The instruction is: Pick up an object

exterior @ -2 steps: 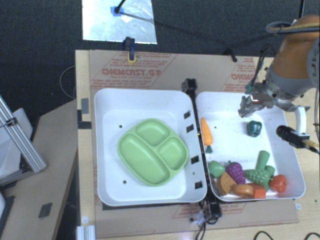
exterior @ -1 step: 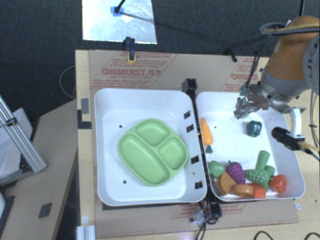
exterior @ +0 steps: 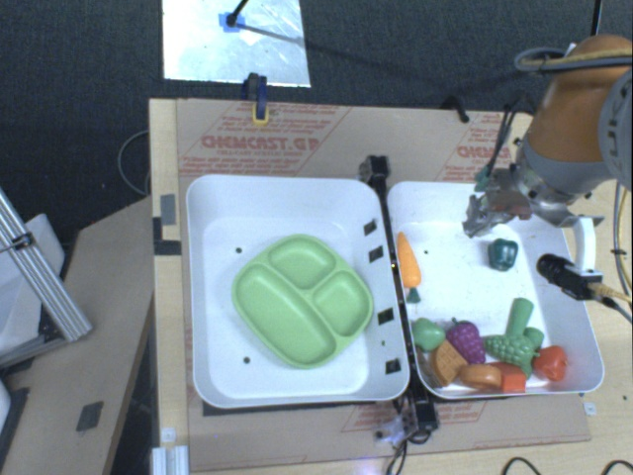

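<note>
My gripper (exterior: 477,224) hangs over the back of the right bin (exterior: 450,290), reaching in from the right under the grey and orange arm. Just to its right and a little nearer the front lies a dark green toy pepper (exterior: 502,254), apart from the gripper. An orange carrot (exterior: 406,258) lies along the bin's left wall. I see nothing held at the gripper's tip.
Several toy foods crowd the right bin's front: a green piece (exterior: 427,334), purple grapes (exterior: 466,341), a green vegetable (exterior: 515,337), a red tomato (exterior: 550,362) and orange pieces (exterior: 482,374). The left bin (exterior: 223,226) holds a green divided plate (exterior: 302,300).
</note>
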Tool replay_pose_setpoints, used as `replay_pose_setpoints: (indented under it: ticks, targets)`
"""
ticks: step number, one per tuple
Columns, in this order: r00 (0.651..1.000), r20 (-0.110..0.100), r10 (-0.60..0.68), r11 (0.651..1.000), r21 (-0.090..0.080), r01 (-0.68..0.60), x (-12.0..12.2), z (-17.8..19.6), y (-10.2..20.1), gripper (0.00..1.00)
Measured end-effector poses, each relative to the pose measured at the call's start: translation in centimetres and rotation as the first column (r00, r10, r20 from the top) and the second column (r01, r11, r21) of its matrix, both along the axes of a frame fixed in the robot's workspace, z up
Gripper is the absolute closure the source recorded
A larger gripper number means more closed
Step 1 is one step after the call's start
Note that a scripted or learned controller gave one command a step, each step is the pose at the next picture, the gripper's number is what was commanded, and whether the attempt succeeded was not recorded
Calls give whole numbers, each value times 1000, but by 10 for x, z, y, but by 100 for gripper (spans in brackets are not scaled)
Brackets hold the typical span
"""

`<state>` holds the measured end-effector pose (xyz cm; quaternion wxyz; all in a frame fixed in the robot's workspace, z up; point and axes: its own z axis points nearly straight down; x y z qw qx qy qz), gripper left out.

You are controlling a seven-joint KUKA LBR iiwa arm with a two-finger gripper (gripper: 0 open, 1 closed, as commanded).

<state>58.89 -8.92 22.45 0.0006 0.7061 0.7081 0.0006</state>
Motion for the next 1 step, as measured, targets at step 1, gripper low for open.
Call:
replay_pose_setpoints:
  ticks: [1]
  targets:
    - [1000, 0, 2, 1000, 1, -2, -1, 6, 2, 100]
